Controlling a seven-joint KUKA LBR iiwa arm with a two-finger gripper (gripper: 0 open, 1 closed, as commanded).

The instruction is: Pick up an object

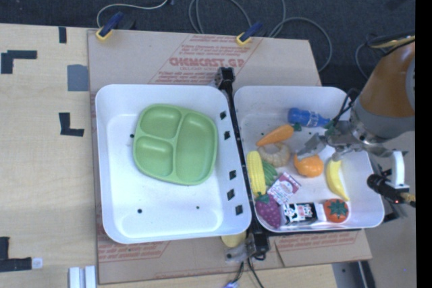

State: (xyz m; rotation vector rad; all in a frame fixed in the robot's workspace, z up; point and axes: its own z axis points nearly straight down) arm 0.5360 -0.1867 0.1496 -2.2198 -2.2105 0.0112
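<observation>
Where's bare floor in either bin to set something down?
Left bin: free strip along the near wall below the green divided plate, and a narrower margin at the plate's left. Right bin: crowded; toys fill the middle and near side. Only the far-left corner beside the blue bottle is bare.

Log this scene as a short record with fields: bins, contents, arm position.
left bin: green divided plate
right bin: carrot, corn, orange, banana, grapes, tomato, blue bottle, milk carton
arm: enters from the right
gripper: low over right bin, near orange
jaws: state unclear
</observation>
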